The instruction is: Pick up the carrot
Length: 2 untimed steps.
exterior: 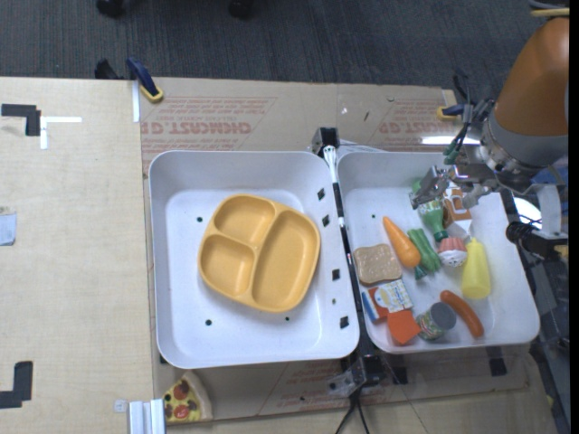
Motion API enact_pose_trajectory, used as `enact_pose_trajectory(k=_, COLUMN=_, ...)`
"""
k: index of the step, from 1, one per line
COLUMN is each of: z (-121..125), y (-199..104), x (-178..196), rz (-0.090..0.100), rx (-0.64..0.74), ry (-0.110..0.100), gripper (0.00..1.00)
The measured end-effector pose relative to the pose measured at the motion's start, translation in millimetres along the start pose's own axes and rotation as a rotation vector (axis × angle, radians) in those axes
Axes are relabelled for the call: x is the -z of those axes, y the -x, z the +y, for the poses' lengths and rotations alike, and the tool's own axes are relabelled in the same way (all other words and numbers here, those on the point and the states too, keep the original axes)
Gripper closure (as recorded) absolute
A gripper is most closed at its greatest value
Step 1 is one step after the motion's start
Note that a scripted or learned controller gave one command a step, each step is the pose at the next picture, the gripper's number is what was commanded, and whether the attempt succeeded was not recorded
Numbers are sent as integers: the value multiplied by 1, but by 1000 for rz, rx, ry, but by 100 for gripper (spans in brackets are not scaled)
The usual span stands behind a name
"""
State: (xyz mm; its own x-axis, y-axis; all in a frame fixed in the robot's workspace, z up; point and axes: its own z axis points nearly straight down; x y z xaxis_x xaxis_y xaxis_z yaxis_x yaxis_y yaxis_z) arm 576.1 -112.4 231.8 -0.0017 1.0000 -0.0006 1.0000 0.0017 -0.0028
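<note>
Camera view: the carrot (401, 242) lies in the right bin (362, 174), touching a green vegetable (424, 250) (a slice of bread (377, 263) sits just beside it). The gripper (432, 191) hovers near above; its state I cannot tell. Crowded neighbours could get pinched instead.
</note>
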Motion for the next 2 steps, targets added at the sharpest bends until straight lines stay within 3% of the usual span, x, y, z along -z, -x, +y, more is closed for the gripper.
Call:
enact_pose_trajectory(k=1, z=-6, y=-21, x=-113, rz=1, rx=9, ry=-2, gripper=0)
enact_pose_trajectory(k=2, z=-5, y=-19, x=-104, rz=0, rx=4, ry=-1, gripper=100)
